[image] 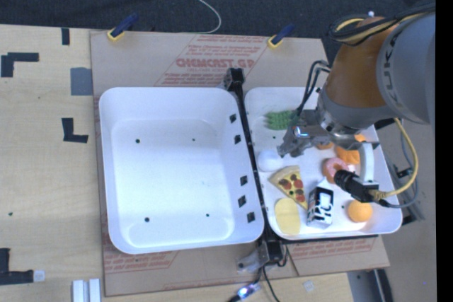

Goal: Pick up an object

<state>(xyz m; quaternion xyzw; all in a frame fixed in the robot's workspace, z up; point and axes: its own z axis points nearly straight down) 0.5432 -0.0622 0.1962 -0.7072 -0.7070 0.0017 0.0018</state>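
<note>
My arm looked bulky: grey rounded housing, broad orange band above wrist, dark lettering on grey shell. I saw yellow and black cables looping beside it, metallic gripper below.

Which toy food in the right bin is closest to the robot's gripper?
The green leafy toy, lying just left of the gripper. The pizza slice toy, yellow piece and orange ball lie farther away.

The bench is carrying a cardboard sheet; two white bins are sitting on it, the left bin at nine o'clock, the right bin at three.
</note>
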